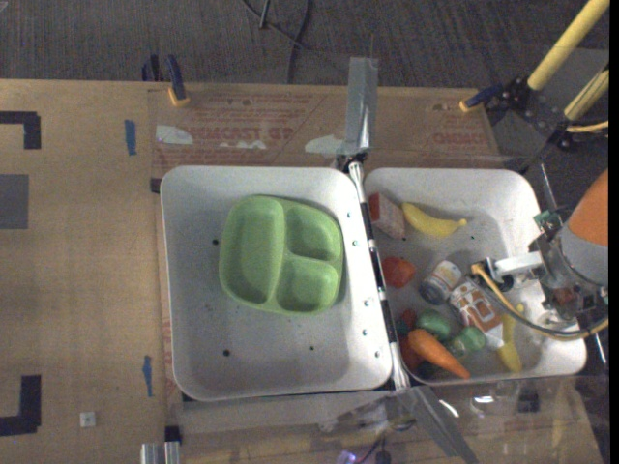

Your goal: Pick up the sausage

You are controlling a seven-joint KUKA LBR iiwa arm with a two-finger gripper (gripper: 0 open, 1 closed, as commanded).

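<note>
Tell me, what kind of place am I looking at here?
Most likely a robotics lab test bench. A robot arm reaches in over two white bins, one with a green divided plate, the other with toy food like a banana and carrot. Clamps and tape marks sit on the bench.

One fixed overhead camera, slanted down on both white bins (184, 288), arm (590, 235) entering from right.

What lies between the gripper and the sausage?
I cannot pick out the sausage for sure. If it is the reddish piece by the divider, the can and carton lie between it and the gripper.
</note>
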